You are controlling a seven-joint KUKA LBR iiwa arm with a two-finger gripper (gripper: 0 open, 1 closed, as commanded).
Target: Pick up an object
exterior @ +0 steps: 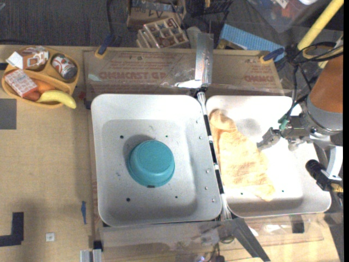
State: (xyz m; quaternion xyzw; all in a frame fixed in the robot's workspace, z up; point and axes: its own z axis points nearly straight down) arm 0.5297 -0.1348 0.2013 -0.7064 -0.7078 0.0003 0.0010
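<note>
My claw [268, 140] hangs over the right bin [305, 201], near the middle of its floor and a little toward the back edge. My arm [327, 100] comes in across that bin's right rim, orange band above the grey wrist. Whether the claw is spread or pressed together I cannot tell from this angle; the tip is a small grey shape and I see nothing clearly between its parts.

Just beside the claw tip, on its left, lies a yellowish cloth [242, 160]. It is spread flat along the right bin's left wall, running from a bunched lump near the back left corner down toward the front edge. The claw tip sits close to the cloth's right border; I cannot say if it touches.

In the left bin [109, 119] a teal bowl [151, 163] rests upside down near the centre of the floor, well apart from my claw.

The two bins sit side by side on the worktop [43, 173], their inner rims touching. At the worktop's back left corner stands a yellow tray [11, 83] with a banana [58, 97] along its front rim and some small packets in it.
</note>
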